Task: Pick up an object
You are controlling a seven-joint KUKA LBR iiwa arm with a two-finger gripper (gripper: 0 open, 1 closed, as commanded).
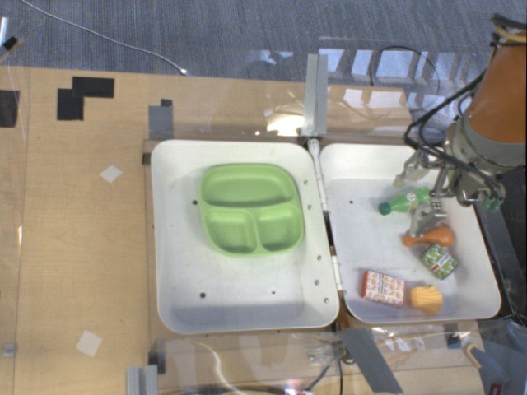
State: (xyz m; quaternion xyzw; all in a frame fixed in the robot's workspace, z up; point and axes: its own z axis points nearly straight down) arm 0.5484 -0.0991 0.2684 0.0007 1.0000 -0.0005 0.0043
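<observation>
In the right bin (362, 220) lie a small green bottle (402, 203) on its side, an orange carrot-like toy (435, 237), a green can (439, 261), a red and white box (383, 288) and a yellow-orange lump (426, 299). My gripper (428, 217) hangs low over this bin's right half, just right of the green bottle and right above the orange toy. From this angle I cannot see whether it touches either one. The wrist hides part of the bin's back right corner.
The left bin (177, 286) holds a green divided plate (250, 209). A ridge (325, 229) separates the two bins. A metal post (315, 97) stands behind them, and black cables (432, 113) hang near the arm.
</observation>
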